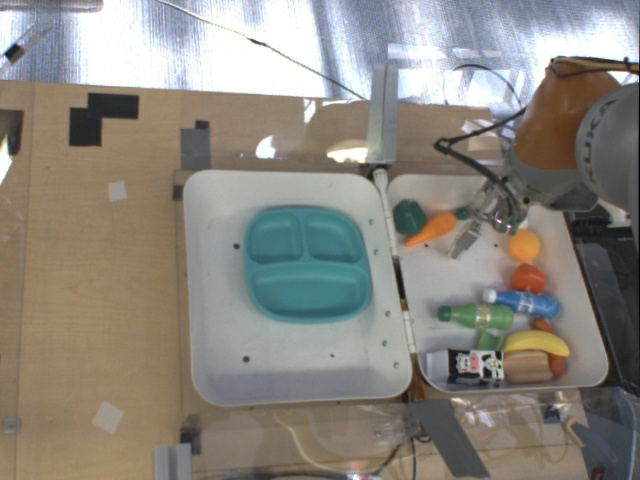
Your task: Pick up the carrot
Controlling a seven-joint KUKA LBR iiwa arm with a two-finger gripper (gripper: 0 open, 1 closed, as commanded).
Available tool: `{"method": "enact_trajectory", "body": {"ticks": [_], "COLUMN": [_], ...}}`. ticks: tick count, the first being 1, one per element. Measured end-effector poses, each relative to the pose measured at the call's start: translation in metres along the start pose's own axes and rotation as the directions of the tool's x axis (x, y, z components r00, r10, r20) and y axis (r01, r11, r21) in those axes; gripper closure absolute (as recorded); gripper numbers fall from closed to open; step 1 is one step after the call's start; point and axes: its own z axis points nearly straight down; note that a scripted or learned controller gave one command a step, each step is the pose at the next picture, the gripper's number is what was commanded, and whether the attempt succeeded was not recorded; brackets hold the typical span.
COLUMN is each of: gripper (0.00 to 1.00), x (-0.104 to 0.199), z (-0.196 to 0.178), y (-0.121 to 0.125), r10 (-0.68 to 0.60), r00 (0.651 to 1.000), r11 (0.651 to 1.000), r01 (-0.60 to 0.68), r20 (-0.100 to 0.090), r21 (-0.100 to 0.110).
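Just tool (474, 230) beside carrot (432, 229), labels unreadable.

A robotics lab: taped bench (100, 298), white bins (215, 368), cables (300, 63).

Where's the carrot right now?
In the right bin, upper-left corner: the carrot lies beside a dark green piece, with the gripper just right of it.

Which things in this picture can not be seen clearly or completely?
- End effector, camera view: small and blurred, so its grip state is unreadable.
- Orange plastic carrot: its far end meets the end effector; contact cannot be judged.
- Dark green round toy: too small to identify.
- Black-and-white carton: print too small to read.
- Red toy at the right bin's near corner: mostly hidden behind the yellow plastic banana.
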Motion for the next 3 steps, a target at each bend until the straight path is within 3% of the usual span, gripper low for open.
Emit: {"method": "enact_trajectory", "body": {"ticks": [1,2,3], "gripper": [0.00,0.00,0.00], "x": [0.028,0.047,0.013], "z": [0.000,0.000,0.001], "y": [-0.078,-0.050,0.019], "r10": [-0.300,0.295,0.465], "r00": [0.954,0.955,0.885], "r11": [0.954,0.955,0.885], "r01": [0.300,-0.295,-0.465], "r20": [0.018,0.013,0.009], "r21": [-0.001,-0.012,-0.012]}}
